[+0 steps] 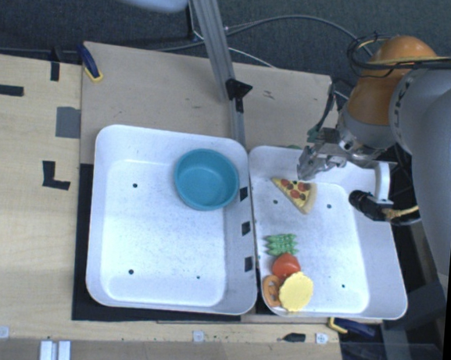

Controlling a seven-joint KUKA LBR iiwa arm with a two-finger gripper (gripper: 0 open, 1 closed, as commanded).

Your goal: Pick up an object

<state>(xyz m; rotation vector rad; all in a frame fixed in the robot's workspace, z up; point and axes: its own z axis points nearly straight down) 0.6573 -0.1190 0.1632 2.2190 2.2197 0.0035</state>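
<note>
My gripper (pixel 305 170) hangs over the far edge of the right bin (pixel 368 250), just above and behind a toy pizza slice (pixel 294 192). Its fingertips point down toward the slice's top edge, and nothing shows between them. Nearer the front of the same bin lie a green leafy toy (pixel 280 242), a red tomato toy (pixel 285 264) and a yellow round toy (pixel 296 290) with an orange piece (pixel 271 290) beside it. A blue bowl (pixel 206 179) sits in the far part of the left bin (pixel 127 229).
A slanted metal pole (pixel 221 49) crosses the back of the bench and ends at the divide between the bins. Cables run behind the bench. The arm's grey body (pixel 432 154) fills the right side.
</note>
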